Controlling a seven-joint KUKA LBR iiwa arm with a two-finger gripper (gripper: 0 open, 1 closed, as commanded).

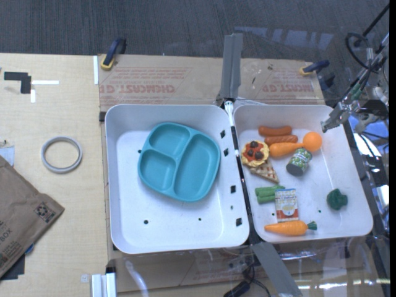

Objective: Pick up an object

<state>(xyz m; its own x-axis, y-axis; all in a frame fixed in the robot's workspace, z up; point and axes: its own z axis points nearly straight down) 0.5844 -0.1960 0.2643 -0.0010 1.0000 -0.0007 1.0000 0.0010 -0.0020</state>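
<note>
The orange ball (312, 141) sits nearest the claw (330, 122), just down and left of it in the right bin (362, 184); whether the claw is apart or together I cannot tell.

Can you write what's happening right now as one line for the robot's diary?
phase: before grasp | gripper: above right bin's far right edge, holding nothing | nearest: round orange toy fruit | left bin: teal divided plastic plate
</note>
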